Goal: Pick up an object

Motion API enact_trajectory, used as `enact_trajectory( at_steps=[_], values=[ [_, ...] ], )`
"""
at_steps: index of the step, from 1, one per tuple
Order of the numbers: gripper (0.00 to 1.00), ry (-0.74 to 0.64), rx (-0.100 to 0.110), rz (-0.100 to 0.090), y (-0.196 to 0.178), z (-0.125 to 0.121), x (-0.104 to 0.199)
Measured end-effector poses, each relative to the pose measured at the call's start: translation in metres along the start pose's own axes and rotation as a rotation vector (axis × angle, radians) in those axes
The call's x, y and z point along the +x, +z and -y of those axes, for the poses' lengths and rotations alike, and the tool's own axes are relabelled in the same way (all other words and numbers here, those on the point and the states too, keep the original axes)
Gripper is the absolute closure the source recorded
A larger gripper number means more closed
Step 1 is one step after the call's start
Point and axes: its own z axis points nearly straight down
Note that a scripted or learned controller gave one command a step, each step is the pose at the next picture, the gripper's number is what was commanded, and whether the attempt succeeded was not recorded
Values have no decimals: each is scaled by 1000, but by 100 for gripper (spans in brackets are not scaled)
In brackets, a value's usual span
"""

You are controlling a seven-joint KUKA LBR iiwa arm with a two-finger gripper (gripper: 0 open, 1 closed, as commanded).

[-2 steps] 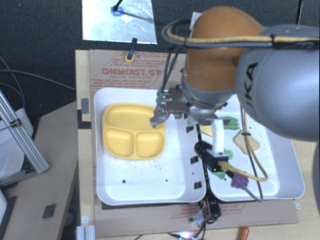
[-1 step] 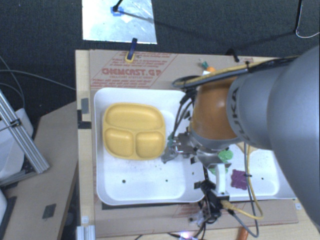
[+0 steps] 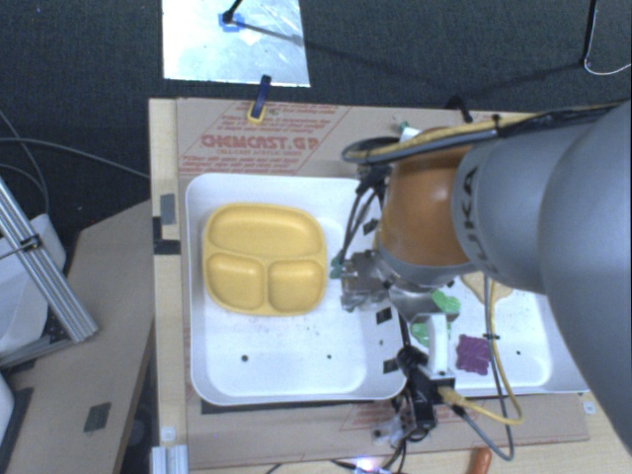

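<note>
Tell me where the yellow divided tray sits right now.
The yellow divided tray lies in the left white bin, toward its upper left part, just left of the arm's orange band.

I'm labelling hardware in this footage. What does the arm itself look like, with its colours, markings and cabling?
The arm is bulky and rounded, with a smooth grey shell and a glossy orange band above the wrist. Dark lettering runs along the grey shell beside the band. Black cables loop around the wrist, and a yellow cable trails down toward the bench's front edge.

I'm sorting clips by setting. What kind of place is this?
Probably a robotics lab test bench: a KUKA arm reaches over white bins on printed cardboard, with loose cables.
</note>
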Motion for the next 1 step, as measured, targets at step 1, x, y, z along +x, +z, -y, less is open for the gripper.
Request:
enact_trajectory(
  at_steps=[1],
  values=[
    [100, -1, 4, 1, 41, -23, 9]
  ],
)
